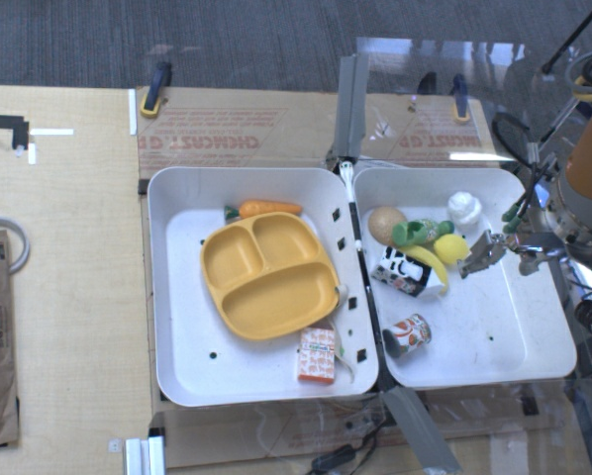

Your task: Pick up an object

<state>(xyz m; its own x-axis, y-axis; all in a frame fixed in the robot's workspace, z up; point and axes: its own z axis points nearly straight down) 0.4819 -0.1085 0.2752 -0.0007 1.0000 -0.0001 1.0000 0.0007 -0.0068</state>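
Two white bins side by side on the bench; the arm enters from the right and its hand (pixel 486 252) hangs low over the right bin (pixel 514 339), fingers parted and nothing between them.

Right bin contents, clustered toward its left wall: a banana (pixel 427 262), a lemon (pixel 451 247) just beside the hand, a green leafy piece (pixel 415 232), a brown round item (pixel 385 224), a black-and-white carton (pixel 403 271) under the banana, a small can (pixel 408 333) lying apart nearer the front, and a white bottle (pixel 463 207) toward the back.

Left bin (pixel 177 295): a yellow divided plate (pixel 271 275), a carrot (pixel 266 208) at its far edge, a small juice box (pixel 317 354) at its near edge.

Judgement: the lemon is the likeliest pick, being closest to the fingers; probably light, firm, rounded and a little slick, so it may roll or squirt out; best taken across its middle, fingers straddling the short axis. The banana touches it and may be nudged; the can, lying clear of the rest, looks an easier alternative.
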